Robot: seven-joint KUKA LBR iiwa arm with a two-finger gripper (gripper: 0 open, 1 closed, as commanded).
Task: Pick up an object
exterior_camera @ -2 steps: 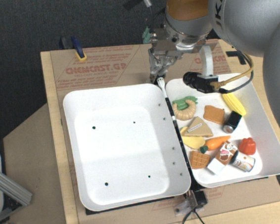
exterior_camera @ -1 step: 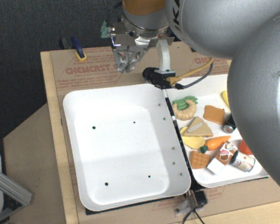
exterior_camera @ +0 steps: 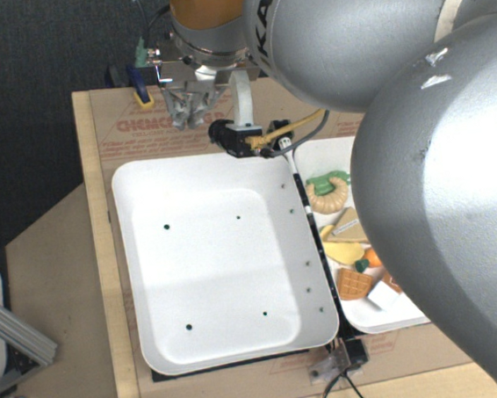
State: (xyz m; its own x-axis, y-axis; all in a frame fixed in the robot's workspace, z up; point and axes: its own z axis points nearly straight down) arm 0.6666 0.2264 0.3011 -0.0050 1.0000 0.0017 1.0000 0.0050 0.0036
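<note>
Grey metal gripper (exterior_camera: 189, 112) hangs above the brown cardboard-topped desk (exterior_camera: 102, 147), beyond the far rim of the smooth, shallow left white plastic bin (exterior_camera: 144, 213). Finger spread: cannot tell. Right white bin (exterior_camera: 332, 150) holds the objects: a ridged tan toy bread ring (exterior_camera: 328, 196), a yellow wedge (exterior_camera: 346, 251), an orange waffle-textured piece (exterior_camera: 354, 282). Big matte grey arm (exterior_camera: 440, 173) covers most of that bin.

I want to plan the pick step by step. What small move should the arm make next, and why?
Probably swing the gripper right, toward the right bin. It hangs beyond the far edge of the left bin, over the brown bench, while the toys, such as the waffle piece and the yellow piece, lie in the right bin.
</note>
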